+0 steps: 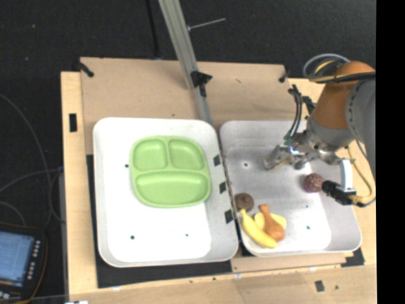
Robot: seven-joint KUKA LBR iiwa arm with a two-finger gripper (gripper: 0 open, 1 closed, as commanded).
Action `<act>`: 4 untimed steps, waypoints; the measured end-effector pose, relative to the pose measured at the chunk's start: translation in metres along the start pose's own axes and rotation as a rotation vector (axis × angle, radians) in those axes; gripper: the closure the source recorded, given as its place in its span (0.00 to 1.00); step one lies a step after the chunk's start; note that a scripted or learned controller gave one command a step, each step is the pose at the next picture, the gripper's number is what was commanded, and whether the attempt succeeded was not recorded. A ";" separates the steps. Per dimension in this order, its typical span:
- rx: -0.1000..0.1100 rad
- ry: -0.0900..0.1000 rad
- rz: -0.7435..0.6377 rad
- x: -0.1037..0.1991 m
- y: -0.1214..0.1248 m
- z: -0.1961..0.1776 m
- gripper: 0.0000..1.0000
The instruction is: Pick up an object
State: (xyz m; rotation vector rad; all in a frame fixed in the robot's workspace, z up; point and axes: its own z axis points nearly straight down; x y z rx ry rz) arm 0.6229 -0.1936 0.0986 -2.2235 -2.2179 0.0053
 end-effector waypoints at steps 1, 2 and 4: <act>-0.007 -0.002 0.002 -0.001 0.002 -0.015 1.00; -0.010 0.000 -0.005 0.006 0.001 -0.075 1.00; -0.010 -0.001 -0.006 0.010 -0.003 -0.181 1.00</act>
